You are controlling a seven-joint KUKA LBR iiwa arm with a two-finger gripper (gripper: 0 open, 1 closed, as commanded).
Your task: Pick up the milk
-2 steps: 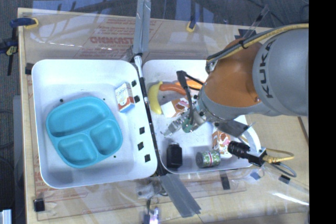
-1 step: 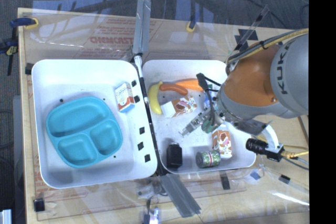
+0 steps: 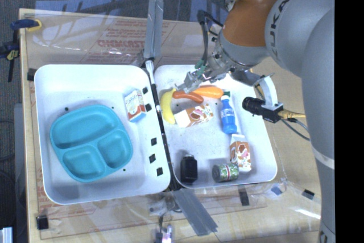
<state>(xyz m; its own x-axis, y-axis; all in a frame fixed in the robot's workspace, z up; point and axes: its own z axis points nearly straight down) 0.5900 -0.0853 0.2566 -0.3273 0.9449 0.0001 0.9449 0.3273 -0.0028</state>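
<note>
Starting at your nine o'clock, the left white bin [image 3: 45, 122] carries a turquoise three-compartment plastic tray [image 3: 91, 142], and toward the bin's three o'clock edge lies a small white carton with red print [image 3: 134, 104], just beside the divider. Past the divider, in the right white bin [image 3: 267, 151], you see a yellow banana [image 3: 166, 106] at its ten o'clock, touching a red sausage [image 3: 187, 96] and an orange carrot [image 3: 207, 91]. Below them lies a white and brown milk carton [image 3: 194, 115], flat on its side. The gripper [image 3: 196, 78] hangs at the bin's twelve o'clock, over the sausage; you cannot tell how it is set. Toward three o'clock lies a blue bottle [image 3: 228, 116]; at six o'clock sit a black block [image 3: 189, 168], a green can [image 3: 226, 172] and a brown-and-white pouch [image 3: 241, 153].
</note>
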